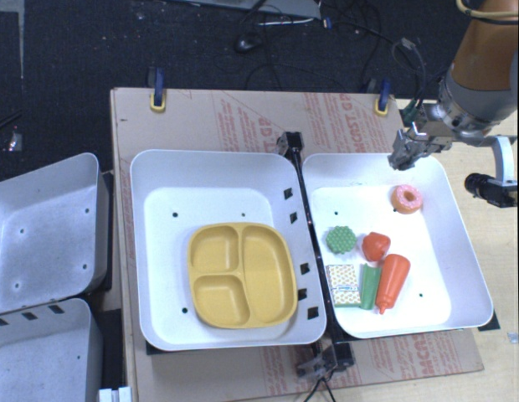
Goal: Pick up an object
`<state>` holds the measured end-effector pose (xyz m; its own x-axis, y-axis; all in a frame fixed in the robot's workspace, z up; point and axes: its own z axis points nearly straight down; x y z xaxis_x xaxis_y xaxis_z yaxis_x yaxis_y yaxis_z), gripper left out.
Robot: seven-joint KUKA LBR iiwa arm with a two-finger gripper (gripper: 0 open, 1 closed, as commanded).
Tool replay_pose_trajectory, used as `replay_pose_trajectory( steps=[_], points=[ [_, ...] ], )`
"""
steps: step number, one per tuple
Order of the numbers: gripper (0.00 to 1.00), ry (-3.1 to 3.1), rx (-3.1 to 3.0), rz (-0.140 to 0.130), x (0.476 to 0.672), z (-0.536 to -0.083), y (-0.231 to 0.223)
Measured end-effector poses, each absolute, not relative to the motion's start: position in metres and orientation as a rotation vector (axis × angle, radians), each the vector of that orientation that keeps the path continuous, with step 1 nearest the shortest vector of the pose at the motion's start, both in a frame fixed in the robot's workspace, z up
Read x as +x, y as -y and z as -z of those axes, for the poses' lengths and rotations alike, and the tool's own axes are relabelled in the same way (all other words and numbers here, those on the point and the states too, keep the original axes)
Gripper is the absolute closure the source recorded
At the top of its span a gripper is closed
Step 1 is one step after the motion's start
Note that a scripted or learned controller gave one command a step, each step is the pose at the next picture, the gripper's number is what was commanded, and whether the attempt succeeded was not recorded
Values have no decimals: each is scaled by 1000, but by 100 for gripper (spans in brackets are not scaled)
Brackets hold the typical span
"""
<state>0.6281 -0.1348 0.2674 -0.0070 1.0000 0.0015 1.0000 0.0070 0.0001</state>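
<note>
A yellow divided tray (pixel 242 275) lies in the left bin (pixel 151 174). The right bin (pixel 460 249) holds a green round piece (pixel 341 239), a patterned card (pixel 344 284), a green stick (pixel 369 286), a carrot (pixel 392 281), a red piece (pixel 376 246) and a pink doughnut (pixel 406 198). The gripper (pixel 404 157) hangs above the bin's far rim, too blurred for its grip to be read; the arm (pixel 484 48) is cut off by the frame.

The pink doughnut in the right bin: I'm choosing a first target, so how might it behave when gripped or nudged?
The pink doughnut looks like a small toy, so it is probably light and rigid. It seems to lie flat, so a nudge would likely slide it rather than roll it. Its rounded rim may slip between fingers; the gripper hovers just above it.
</note>
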Motion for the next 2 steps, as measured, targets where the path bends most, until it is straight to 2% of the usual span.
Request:
replay_pose_trajectory(
  steps=[2],
  points=[
    [100, 2228, -2211, -1, 590, -256, 25]
  ],
)
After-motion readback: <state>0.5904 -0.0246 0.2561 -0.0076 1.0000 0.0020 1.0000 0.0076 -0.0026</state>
